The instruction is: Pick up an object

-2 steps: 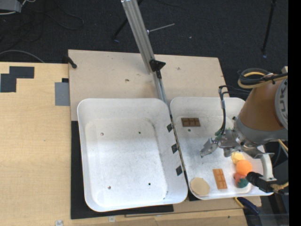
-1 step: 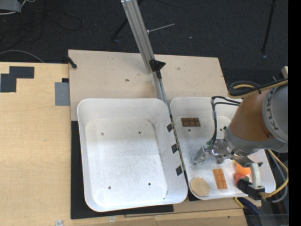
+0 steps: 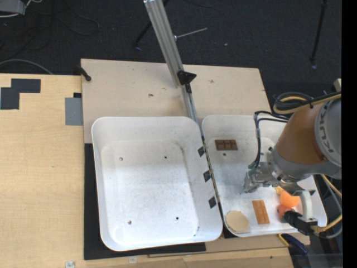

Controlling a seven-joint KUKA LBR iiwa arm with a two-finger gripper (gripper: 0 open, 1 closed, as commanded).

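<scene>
Tool (image 3: 252, 182) hangs low over the right bin (image 3: 241, 128), between the brown bar (image 3: 226, 145) and the orange block (image 3: 260, 211), probably lining up a grab; whether it is spread or pressed together I cannot tell. Nearest target looks like the block, flat and narrow, lying just below the tool beside a tan disc (image 3: 237, 221) and an orange ball (image 3: 286, 199)

The arm (image 3: 304, 141) hides part of the right bin (image 3: 234, 130) behind the jaws; the jaws' spread is too small to tell.
</scene>
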